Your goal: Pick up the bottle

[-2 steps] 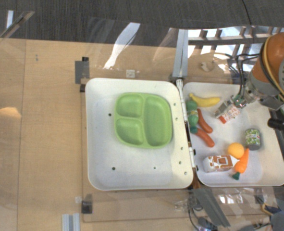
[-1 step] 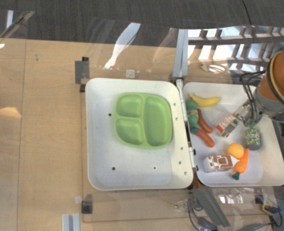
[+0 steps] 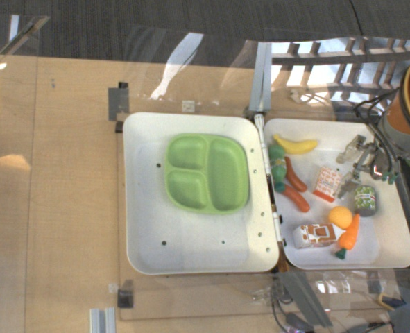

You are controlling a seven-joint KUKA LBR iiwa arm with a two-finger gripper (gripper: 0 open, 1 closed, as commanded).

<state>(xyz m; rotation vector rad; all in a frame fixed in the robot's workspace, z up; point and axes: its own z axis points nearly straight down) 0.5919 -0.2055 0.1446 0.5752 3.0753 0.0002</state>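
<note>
Camera view: bottle (image 3: 314, 235) lies on its side at right bin's (image 3: 399, 259) lower edge, beside carrot (image 3: 349, 235). Tool (image 3: 355, 168) hangs upper right over that bin; how far open, cannot tell. Nothing visibly held.

Left bin (image 3: 142, 248): broad bare floor all round the green divided plate (image 3: 207, 172), which sits toward the back-right; widest open strip runs along the front and left walls. Right bin (image 3: 399, 255): crowded, w/ banana (image 3: 296, 145) at back, sausages (image 3: 295, 188) and a green item (image 3: 278, 171) hard by the left wall, small carton (image 3: 327, 184) mid-bin, and a white-orange pack (image 3: 314, 236), orange ball (image 3: 340, 218) and carrot (image 3: 349, 234) bunched at front. Gripper (image 3: 357, 159) and arm (image 3: 407, 116) occupy the back-right approach; free floor is left mainly at the front-right corner and betw. banana and carton.
</note>
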